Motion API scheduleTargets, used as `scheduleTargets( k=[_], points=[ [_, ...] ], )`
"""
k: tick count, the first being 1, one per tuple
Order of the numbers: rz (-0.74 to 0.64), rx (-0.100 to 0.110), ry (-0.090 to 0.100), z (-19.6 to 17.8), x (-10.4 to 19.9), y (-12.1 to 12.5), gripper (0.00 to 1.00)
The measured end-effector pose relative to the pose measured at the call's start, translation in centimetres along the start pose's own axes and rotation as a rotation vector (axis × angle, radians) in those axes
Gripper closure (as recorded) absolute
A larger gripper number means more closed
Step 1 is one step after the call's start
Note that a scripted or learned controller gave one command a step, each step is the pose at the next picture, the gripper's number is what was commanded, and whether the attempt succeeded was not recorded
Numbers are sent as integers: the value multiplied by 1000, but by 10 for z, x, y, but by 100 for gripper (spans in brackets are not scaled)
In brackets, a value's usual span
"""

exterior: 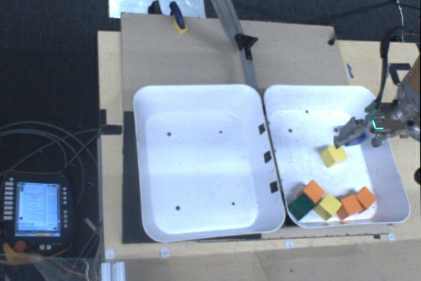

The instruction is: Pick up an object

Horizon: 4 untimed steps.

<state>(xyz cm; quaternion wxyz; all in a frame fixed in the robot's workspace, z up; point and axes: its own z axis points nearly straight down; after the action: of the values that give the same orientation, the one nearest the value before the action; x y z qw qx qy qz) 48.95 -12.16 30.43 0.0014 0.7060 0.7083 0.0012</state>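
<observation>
My gripper (345,135) hangs over the right bin (299,108), in its right half, coming in from the right edge. A lone yellow block (333,155) lies on the bin floor just below and slightly left of the gripper tip, close to it. A small blue piece (357,137) shows right at the gripper; I cannot tell whether it is held or lying underneath. Along the bin's front edge sits a cluster: an orange block (314,191), a green block (301,207), a yellow block (327,206) and two more orange blocks (349,205) (366,197).
The left bin (148,108) stands beside the right one, their rims touching at the middle. A slanted metal pole (223,3) crosses the brown board behind the bins. A pendant with a screen (36,210) lies on the floor at left.
</observation>
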Motion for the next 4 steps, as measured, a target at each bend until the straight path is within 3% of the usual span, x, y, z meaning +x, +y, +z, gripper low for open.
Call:
scheduleTargets(
  k=[2, 3, 4],
  points=[
    [1, 7, 1, 101, 11, -4, 0],
    [1, 7, 1, 154, 11, 6, 0],
    [-1, -1, 0, 140, 11, 8, 100]
  ],
)
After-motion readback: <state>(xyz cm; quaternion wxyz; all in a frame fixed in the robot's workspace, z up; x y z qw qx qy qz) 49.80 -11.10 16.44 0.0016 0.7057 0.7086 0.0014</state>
